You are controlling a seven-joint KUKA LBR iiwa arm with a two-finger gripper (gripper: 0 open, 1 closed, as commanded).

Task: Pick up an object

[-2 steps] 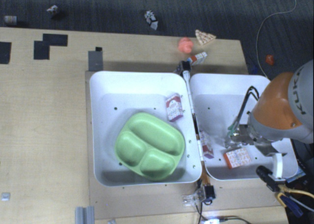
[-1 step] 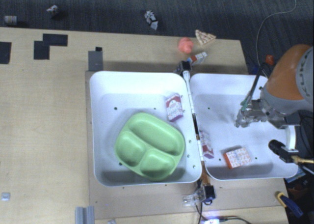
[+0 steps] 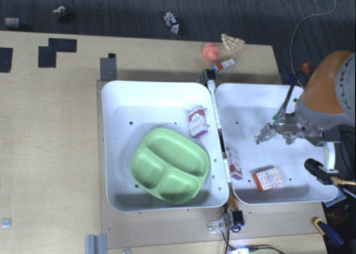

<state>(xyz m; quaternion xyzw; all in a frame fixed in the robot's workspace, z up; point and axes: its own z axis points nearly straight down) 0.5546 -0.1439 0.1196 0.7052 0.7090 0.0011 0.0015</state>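
Note:
My gripper [image 3: 267, 132] hangs over the middle of the right bin [image 3: 250, 94], close above its floor, and nothing shows in its grasp. An orange-and-white small box [image 3: 269, 179] lies near that bin's front, below the gripper and apart from it. A red-and-white packet [image 3: 232, 164] leans against the right bin's left wall. In the left bin [image 3: 150, 88] a large green divided plate [image 3: 169, 164] lies tilted at the front. A second red-and-white packet [image 3: 197, 121] lies behind the plate, near the divider.
Behind the bins, on the bench, sit a pink ball [image 3: 210, 51], a tan wedge-shaped piece [image 3: 232, 42] and a small tube [image 3: 225, 66]. The arm's orange band [image 3: 325, 83] looms over the right bin's right side.

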